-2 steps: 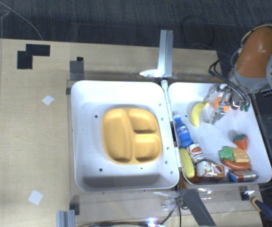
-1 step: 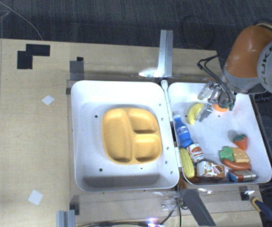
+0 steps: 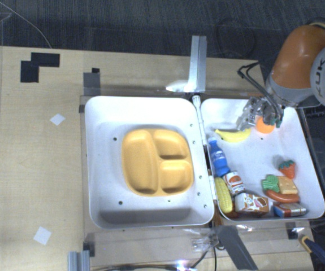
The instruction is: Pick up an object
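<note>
Pale wood covered the table (image 3: 32, 168), which carried a few black patches near its far left corner and two shallow white bins side by side. Beyond the table lay dark floor.

On the left sat the left bin (image 3: 103, 168), holding a yellow divided tray (image 3: 156, 161) with one long compartment and two smaller ones. The tray lay roughly in the middle of that bin.

To its right, the right bin (image 3: 303, 151) touched the left one along a shared edge. The grey arm (image 3: 315, 61), with its orange band, reached in from the right over the far end of this bin. Its claw (image 3: 262, 114) hung low at the far part of the right bin, just beside an orange ball (image 3: 265, 126) and near a banana (image 3: 234, 135); whether the claw was wide or narrow could not be told, and nothing could be seen held in it.

Along the left wall of the right bin lay a blue bottle (image 3: 218, 158), with a corn cob (image 3: 224, 195) nearer the front. Small packets and toy foods crowded the front right corner, among them a strawberry (image 3: 287, 167), a green piece (image 3: 271, 182) and a sausage (image 3: 284, 197).
</note>
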Robot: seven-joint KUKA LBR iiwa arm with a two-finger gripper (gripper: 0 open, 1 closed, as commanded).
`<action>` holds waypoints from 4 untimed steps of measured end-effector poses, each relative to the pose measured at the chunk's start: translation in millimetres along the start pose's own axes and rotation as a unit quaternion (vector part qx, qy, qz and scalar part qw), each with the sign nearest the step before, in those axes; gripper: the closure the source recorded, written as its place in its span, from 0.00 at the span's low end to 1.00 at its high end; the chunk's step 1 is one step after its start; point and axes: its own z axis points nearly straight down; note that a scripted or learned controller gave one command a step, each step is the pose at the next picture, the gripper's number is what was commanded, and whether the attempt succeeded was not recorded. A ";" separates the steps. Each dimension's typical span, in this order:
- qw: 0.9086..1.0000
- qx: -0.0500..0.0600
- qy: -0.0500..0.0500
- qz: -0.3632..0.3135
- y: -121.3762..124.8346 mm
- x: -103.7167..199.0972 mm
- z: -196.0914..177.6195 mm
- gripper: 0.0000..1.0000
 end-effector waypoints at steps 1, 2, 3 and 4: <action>1.000 0.002 0.005 0.017 -39.3 18.8 -25.3 1.00; 1.000 0.002 0.006 0.030 -51.5 8.7 -23.4 1.00; 0.995 0.002 0.006 0.104 -65.8 -16.4 -50.7 1.00; 0.995 0.001 0.000 0.101 -63.3 -19.4 -64.9 1.00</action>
